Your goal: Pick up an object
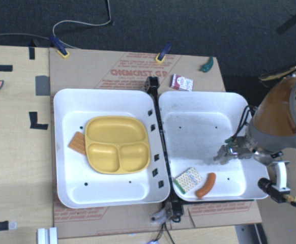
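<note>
Camera view:
Hand point(225, 155): hung low over the right bin point(204, 103), nothing between its tips; whether spread or pressed together I could not tell.
Targets: 1 sausage point(205, 185) and 1 checked packet point(187, 179), near the front wall.
Advice: centre over the sausage, straddle its narrow width, descend straight.

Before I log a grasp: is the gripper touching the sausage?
Apart. The camera view shows bare white bin floor between the gripper and the sausage, which lies lower in the right bin beside the small packet.
</note>
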You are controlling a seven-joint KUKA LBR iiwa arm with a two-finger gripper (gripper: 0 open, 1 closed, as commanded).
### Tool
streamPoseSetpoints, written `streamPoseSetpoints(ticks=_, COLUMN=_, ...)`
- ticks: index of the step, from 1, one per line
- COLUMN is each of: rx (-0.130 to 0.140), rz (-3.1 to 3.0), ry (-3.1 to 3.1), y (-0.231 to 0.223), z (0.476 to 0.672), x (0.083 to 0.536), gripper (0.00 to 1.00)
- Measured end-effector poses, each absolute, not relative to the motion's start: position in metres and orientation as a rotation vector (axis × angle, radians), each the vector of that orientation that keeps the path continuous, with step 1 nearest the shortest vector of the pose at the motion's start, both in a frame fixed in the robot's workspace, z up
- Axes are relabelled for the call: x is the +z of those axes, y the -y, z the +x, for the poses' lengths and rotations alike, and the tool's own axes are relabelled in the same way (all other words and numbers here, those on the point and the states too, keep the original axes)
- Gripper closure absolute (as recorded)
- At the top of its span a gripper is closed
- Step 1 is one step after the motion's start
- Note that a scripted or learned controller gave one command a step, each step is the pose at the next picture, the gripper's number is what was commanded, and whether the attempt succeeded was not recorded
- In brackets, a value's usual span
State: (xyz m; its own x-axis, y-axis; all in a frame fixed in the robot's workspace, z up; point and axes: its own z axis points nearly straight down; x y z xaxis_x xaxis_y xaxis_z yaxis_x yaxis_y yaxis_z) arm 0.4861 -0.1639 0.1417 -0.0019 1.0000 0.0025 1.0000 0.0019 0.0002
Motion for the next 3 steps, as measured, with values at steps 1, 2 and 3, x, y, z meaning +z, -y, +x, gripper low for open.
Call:
streamPoseSetpoints(ticks=1, rx=-0.003, rz=-2.217, ry=2.222, y=0.163, z=0.487, x=0.151, gripper=1.0)
streamPoseSetpoints(ticks=2, rx=-0.004, rz=-2.216, ry=2.223, y=0.163, z=0.487, x=0.16, gripper=1.0)
streamPoseSetpoints(ticks=3, rx=-0.004, rz=-2.214, ry=2.223, y=0.162, z=0.487, x=0.169, gripper=1.0)
